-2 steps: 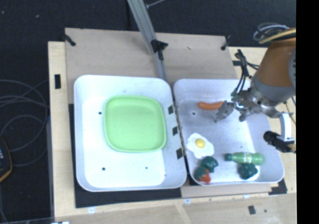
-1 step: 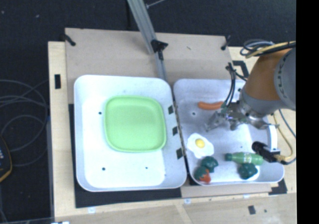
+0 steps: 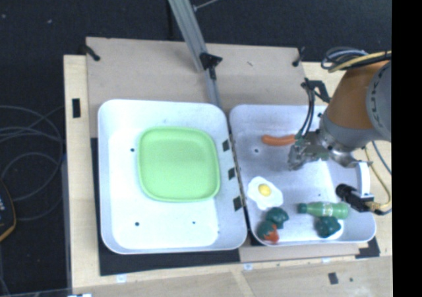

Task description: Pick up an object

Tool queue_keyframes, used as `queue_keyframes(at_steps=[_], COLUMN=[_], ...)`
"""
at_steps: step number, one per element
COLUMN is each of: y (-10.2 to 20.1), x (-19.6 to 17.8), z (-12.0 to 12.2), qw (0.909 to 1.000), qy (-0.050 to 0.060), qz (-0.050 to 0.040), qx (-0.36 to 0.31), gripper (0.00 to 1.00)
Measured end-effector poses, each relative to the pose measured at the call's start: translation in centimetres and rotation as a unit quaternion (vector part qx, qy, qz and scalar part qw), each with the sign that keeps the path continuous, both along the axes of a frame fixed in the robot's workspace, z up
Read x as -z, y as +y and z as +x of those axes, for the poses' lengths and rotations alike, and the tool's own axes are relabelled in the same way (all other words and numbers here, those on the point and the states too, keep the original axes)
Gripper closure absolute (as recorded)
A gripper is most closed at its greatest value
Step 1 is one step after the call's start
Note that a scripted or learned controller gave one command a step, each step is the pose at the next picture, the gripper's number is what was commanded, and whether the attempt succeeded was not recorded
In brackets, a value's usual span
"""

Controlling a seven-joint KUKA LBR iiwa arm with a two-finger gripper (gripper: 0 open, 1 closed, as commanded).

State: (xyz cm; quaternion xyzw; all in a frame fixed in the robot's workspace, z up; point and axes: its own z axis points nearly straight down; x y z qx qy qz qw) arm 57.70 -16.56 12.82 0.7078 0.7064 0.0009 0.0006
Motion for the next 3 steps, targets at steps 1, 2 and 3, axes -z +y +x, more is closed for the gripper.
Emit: queue_keyframes(at_steps=[1, 2, 3], y=[0.3, 0.2, -0.5], x=[-5.6, -10.0, -14.9], z=[-0.8, -1.2, -1.9], qw=[1.0, 1.0, 1.0], qy=[-0.002, -0.001, -0.002], qz=[-0.0007, -0.0007, -0.0008], qx=[-0.001, -0.001, -0.001], gripper=[1.0, 1.0, 1.0])
